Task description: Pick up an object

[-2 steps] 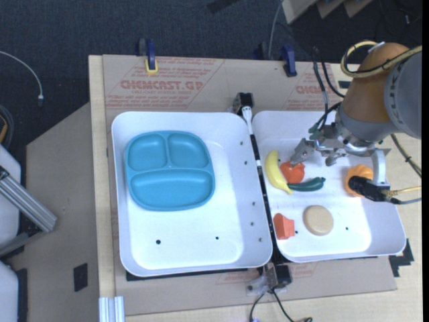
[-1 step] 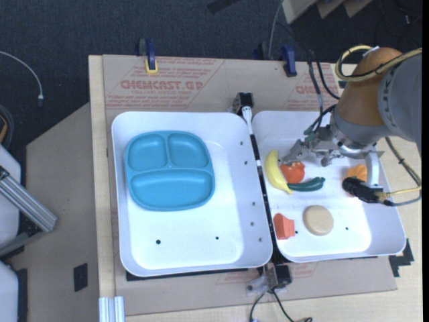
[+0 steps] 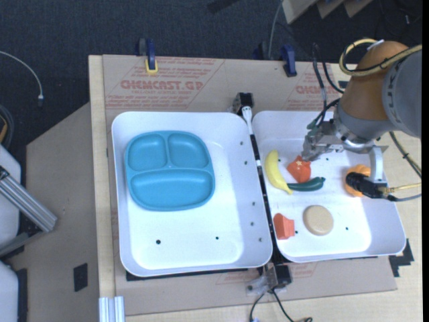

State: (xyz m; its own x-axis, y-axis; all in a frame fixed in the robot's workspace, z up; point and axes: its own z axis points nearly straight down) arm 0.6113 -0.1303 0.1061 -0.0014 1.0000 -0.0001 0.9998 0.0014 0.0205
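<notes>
Hovering over the red-orange object point(image 3: 299, 171) in the right bin point(image 3: 382, 237), jaws point(image 3: 310, 152); their spread impossible to tell

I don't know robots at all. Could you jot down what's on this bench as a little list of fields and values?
Left bin: holds a blue divided plate
Right bin: holds toy food
Food items: yellow banana, red-orange piece, dark green vegetable, orange block, tan round piece, orange item by the right wall
Arm: reaches in from the right, over the right bin
Gripper: just above the red-orange piece
Holding anything: cannot tell
</notes>
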